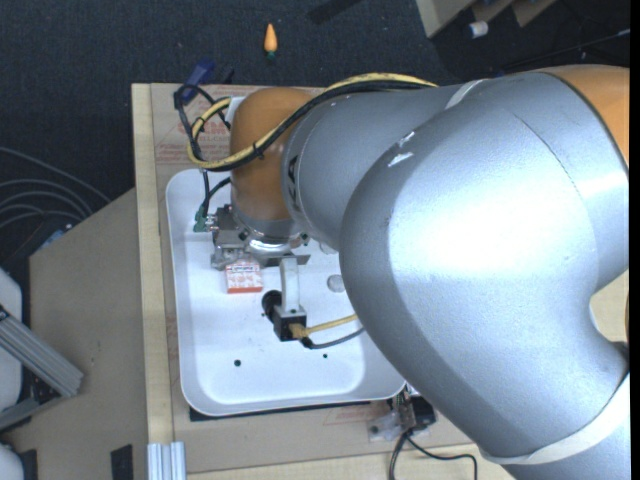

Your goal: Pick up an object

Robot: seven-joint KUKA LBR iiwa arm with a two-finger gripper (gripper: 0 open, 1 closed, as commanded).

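A small red and white packet [243, 278] lies flat on the floor of the left white bin [260, 393], in its upper middle. My gripper [252, 258] hangs straight down over the bin from the orange wrist band [262, 163], its tip right above and partly over the packet's upper edge. A slim grey piece with a black end [286, 323] and a yellow cable reaches down just right of the packet. The big grey arm [470, 258] hides the right bin and the right part of this one.
A pale round spot [335, 285] sits on the bin floor at the arm's edge, and two dark specks [237, 362] lie near the front. Yellow and black cables [200, 128] loop at the bin's back. The wooden bench rim [150, 268] runs along the left.
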